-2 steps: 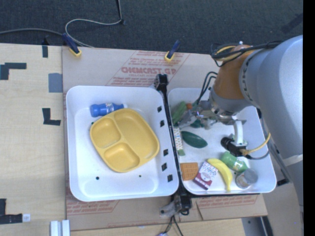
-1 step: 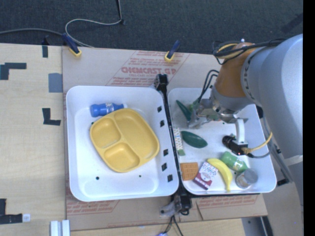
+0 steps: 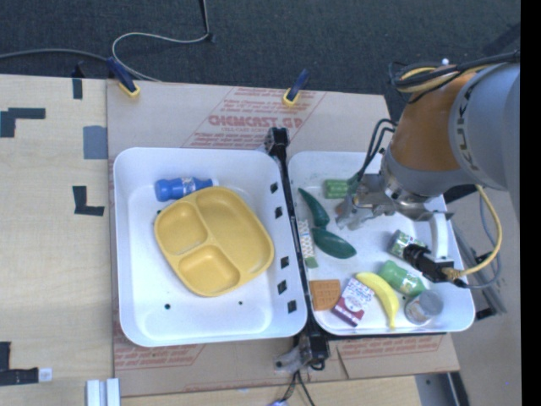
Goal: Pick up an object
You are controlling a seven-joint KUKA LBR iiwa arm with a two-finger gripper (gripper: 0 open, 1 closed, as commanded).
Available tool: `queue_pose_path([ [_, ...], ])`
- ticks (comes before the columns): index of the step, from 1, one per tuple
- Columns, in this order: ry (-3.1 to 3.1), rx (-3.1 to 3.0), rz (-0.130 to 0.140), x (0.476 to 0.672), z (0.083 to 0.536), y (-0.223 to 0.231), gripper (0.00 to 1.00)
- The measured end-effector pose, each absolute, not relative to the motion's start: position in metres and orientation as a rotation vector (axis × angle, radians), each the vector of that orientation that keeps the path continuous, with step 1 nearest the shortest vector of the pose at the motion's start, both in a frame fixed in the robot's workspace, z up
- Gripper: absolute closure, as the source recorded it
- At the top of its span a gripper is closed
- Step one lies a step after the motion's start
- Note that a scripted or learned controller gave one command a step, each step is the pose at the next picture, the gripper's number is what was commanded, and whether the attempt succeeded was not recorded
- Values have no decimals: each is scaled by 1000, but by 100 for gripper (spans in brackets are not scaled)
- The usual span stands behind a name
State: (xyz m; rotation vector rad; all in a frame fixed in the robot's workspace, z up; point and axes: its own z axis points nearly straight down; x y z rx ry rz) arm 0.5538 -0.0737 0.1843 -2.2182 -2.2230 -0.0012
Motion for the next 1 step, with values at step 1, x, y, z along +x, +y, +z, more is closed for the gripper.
queue_pose_path([
  [1,-2222,-2218,0,553,184,-74,0],
])
